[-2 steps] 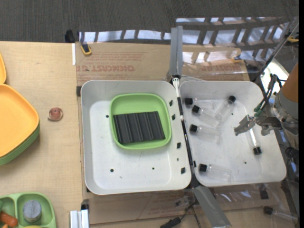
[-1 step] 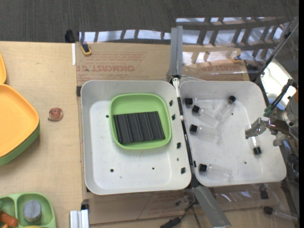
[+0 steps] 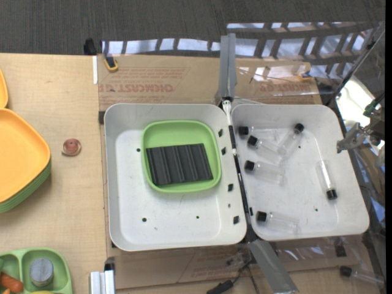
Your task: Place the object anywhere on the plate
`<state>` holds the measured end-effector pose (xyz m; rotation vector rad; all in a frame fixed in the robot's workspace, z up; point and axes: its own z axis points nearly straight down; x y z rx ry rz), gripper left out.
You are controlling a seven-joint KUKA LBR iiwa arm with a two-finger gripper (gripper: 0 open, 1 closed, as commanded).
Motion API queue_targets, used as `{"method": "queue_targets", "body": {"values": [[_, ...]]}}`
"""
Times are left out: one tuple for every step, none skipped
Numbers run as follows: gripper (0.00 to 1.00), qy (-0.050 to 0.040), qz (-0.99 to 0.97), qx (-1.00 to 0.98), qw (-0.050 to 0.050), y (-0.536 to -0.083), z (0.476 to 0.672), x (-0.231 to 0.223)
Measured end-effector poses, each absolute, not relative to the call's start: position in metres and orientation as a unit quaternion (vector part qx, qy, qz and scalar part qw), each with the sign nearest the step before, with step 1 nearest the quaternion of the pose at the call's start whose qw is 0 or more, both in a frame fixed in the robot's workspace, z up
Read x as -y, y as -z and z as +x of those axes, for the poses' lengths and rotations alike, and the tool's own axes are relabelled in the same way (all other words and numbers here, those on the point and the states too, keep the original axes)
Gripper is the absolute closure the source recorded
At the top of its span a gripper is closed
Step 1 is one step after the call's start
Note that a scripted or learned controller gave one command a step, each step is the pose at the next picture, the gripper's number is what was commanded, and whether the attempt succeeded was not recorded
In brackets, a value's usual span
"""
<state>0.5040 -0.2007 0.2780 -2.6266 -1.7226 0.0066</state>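
Grey metal taken to be the gripper (image 3: 350,141) is seen low at the right rim of the right bin (image 3: 304,233), the arm barely entering the view; whether the claw is released or clenched cannot be told. A green plate (image 3: 180,127) is set in the upper half of the left bin (image 3: 177,216), with a dark ribbed mat (image 3: 180,164) laid across it. Six clear, black-capped vials (image 3: 323,175) are scattered flat in the right bin, none gripped. Bare white floor is left below the plate and in the middle of the right bin.
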Motion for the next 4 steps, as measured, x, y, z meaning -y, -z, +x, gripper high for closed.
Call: {"method": "queue_targets", "body": {"values": [[0.0, -0.0027, -0.892, 0.452, 0.001, -0.263, 0.507, 0.212], [0.0, -0.0031, -0.92, 0.391, 0.002, -0.241, 0.501, 0.203], [0.0, -0.0027, -0.949, 0.314, 0.001, -0.241, 0.477, 0.186], [0.0, -0.0031, -0.981, 0.194, 0.001, -0.24, 0.477, 0.222]]}}
